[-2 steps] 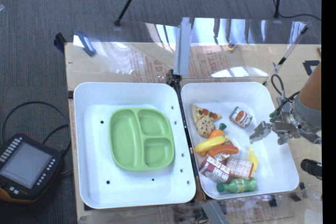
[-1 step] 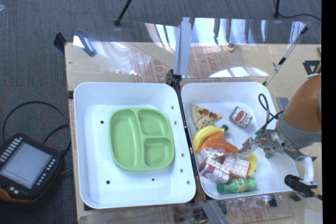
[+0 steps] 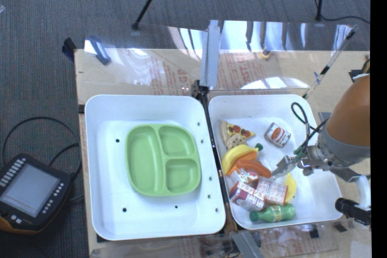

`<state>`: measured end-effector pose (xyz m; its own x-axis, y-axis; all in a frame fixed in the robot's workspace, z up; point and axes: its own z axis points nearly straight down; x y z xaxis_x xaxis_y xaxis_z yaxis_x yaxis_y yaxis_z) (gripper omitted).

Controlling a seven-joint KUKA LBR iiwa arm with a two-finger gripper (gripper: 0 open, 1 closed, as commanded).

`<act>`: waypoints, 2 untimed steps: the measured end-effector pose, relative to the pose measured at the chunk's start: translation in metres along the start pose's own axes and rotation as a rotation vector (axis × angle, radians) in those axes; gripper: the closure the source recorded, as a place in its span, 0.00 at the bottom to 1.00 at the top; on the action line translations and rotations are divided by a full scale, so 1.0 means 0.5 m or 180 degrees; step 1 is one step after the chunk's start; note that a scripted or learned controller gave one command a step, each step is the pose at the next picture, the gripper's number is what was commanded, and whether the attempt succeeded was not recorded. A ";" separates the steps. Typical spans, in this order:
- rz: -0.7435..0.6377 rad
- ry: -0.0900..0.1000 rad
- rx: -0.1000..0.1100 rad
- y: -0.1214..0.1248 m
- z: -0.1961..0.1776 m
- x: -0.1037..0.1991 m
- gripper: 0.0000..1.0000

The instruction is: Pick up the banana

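Note:
The yellow banana (image 3: 234, 156) lies curved in the left half of the right bin (image 3: 323, 202), just below a pizza slice (image 3: 234, 132) and against an orange carrot (image 3: 252, 165). My gripper (image 3: 285, 166) hangs over the middle of that bin, a little to the right of the banana and the carrot, and nothing visibly sits in it. The grey arm with its orange band (image 3: 361, 113) comes in from the right.
A red can (image 3: 278, 135) lies toward the back of the right bin. Red-and-white packets (image 3: 257, 190), a green bottle (image 3: 273, 213) and another yellow item (image 3: 292, 187) crowd its front. The left bin (image 3: 103, 202) holds a green divided plate (image 3: 163, 159).

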<state>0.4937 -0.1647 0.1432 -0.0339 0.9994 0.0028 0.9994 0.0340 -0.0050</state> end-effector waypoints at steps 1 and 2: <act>0.1036 0.0011 -0.0052 -0.026 0.099 0.032 0.00; 0.1046 0.0018 -0.0044 -0.026 0.082 0.033 1.00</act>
<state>0.4800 -0.1487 0.1024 0.2904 0.9569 0.0089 0.9569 -0.2904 0.0069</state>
